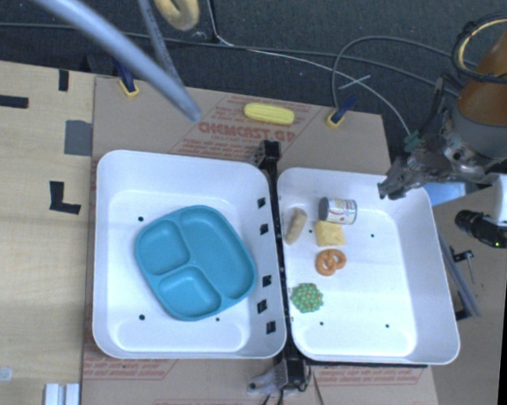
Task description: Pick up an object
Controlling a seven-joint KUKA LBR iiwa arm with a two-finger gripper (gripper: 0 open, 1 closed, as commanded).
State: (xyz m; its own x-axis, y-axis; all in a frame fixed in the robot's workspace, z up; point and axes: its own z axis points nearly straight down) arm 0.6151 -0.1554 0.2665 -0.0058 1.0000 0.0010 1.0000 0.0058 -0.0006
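Camera view, for you | gripper [394,187] over the right bin [434,257] far-right corner, nothing in it you can see; spread or pressed, cannot tell | candidates clustered at bin's left: small can [338,211], pretzel [329,262], green ball [307,297], possibly bread | blue tray [195,261] in left bin, likely a drop spot.

Five small food items [324,247] in right bin [423,283]

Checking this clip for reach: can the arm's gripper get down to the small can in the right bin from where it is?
Probably yes. The gripper hangs over the right bin's upper right rim, with the small can lying uncovered nearby and nothing between them.
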